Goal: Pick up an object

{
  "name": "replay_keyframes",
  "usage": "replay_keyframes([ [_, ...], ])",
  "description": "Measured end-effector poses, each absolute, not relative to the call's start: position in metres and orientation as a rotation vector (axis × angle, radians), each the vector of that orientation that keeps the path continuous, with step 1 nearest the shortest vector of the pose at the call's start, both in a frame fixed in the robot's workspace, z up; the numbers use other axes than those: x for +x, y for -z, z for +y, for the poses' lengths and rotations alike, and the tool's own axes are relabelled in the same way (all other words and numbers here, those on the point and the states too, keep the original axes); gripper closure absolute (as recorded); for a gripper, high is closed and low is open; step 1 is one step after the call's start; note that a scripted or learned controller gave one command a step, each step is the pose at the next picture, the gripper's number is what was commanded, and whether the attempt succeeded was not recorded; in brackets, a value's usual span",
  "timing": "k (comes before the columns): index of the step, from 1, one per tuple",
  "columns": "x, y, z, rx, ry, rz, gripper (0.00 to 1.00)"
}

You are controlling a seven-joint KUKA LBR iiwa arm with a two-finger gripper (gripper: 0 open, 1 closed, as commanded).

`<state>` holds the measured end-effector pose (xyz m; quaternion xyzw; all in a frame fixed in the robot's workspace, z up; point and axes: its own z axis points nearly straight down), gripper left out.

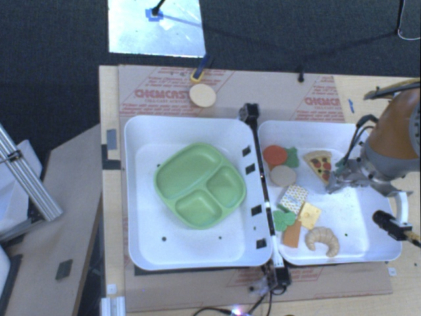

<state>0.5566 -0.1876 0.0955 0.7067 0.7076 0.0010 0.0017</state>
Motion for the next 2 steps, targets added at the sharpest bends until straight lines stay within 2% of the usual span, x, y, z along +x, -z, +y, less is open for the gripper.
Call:
replay_keyframes([
  [1, 0.553, -0.141, -0.192, 2.218, -0.003, 2.218, 1.00],
  [2, 0.559, -0.188, -0.187, 2.212, -0.005, 2.222, 1.00],
])
